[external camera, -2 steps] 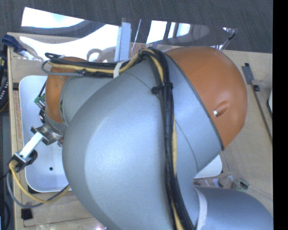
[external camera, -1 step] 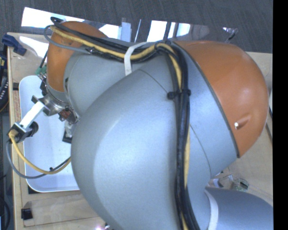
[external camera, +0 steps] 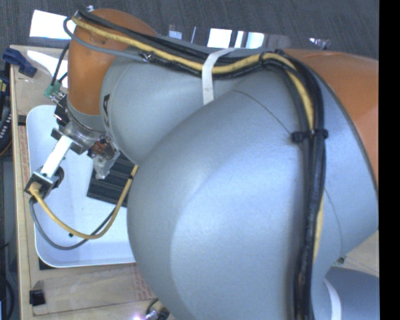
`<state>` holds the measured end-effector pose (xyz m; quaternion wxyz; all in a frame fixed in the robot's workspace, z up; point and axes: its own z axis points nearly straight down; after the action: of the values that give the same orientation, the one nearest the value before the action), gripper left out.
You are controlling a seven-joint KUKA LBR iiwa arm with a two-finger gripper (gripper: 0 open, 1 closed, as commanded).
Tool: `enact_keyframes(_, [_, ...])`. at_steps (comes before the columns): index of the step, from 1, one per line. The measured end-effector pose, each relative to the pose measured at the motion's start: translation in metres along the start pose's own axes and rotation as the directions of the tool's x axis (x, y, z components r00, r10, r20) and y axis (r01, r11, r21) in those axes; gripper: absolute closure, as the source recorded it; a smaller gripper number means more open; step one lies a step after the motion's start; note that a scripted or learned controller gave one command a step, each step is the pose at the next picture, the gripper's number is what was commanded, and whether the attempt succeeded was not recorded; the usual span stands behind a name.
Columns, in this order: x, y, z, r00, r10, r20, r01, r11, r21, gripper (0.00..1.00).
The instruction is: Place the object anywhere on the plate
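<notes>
Far left of frame: dark gear and a blue clamp (external camera: 19, 60) sit on the desk edge (external camera: 17, 199) beside the bin.

Left part of frame: white bin (external camera: 40, 122), its floor partly visible. A yellow cable (external camera: 70, 231) loops across the bin floor at lower left, with a grey one alongside.

Hand (external camera: 100, 162) hangs over the bin at left-centre, just below the orange band (external camera: 87, 65) of the wrist. A white bracket (external camera: 53, 160) sticks out from it toward the lower left, ending in a small black-and-yellow fitting. Can't tell whether the hand is released or clenched; the tips are lost among wrist hardware and a copper-coloured part.

Just right of and below the hand: a dark ribbed rectangular object (external camera: 110, 182) lies flat on the bin floor, its right side hidden under the arm. Whether the hand touches it isn't readable. Can't make out a plate.

Centre to right: the grey arm body (external camera: 233, 205) blocks most of the frame, with a black-and-yellow cable bundle (external camera: 307, 152) strapped along it and a white tie (external camera: 208, 79) near top centre. More orange casing at upper right.
</notes>
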<state>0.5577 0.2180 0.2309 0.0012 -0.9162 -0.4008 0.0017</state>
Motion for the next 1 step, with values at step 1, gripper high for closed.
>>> enact_keyframes(1, [-0.0384, 0.053, 0.0101, 0.993, -0.116, 0.004, 0.116, 0.993, 0.004, 0.0])
